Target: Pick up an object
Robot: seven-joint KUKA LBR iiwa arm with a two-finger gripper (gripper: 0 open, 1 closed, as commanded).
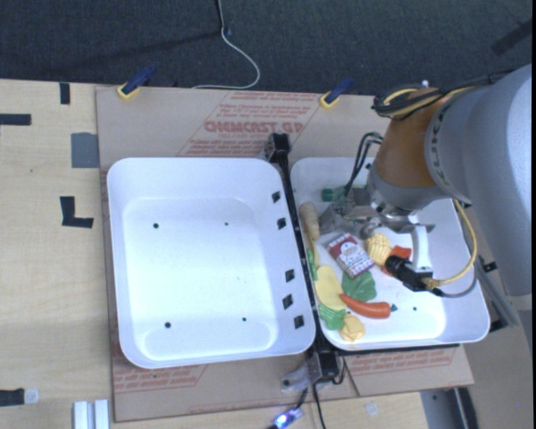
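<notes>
The right bin (429,329) holds a pile of toy food along its left side: a red and white packet (349,255), a corn cob (377,244), a green leafy piece (361,287), a red chili or sausage (368,308), a yellow piece (327,284), a tan stick (309,221) and a small yellow item (352,330). My gripper (364,217) hangs low in the bin at the upper end of the pile, right above the packet and the corn. The wrist hides the fingertips.
The left bin (196,257) lies beside it, with black clips along the shared wall (290,239). The arm's orange band (411,150) and grey body cover the right bin's upper right. A cable loops by the bin's right side (469,257).
</notes>
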